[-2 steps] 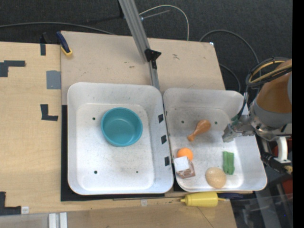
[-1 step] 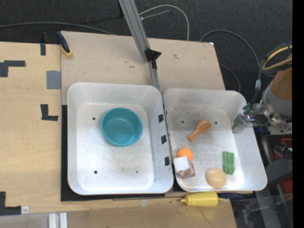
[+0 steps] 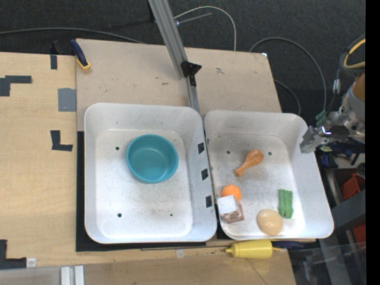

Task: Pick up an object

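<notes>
The right bin holds an orange drumstick-shaped toy, a small orange ball, a white and brown block, a tan egg-shaped object and a green piece. A teal bowl sits in the left bin. My gripper hovers at the right bin's upper right rim, apart from every object. Nothing shows between its fingers.
A yellow bottle lies on the bench just below the right bin. A grey metal bar slants down to the gap between the bins. Cables loop over the dark floor at the top right.
</notes>
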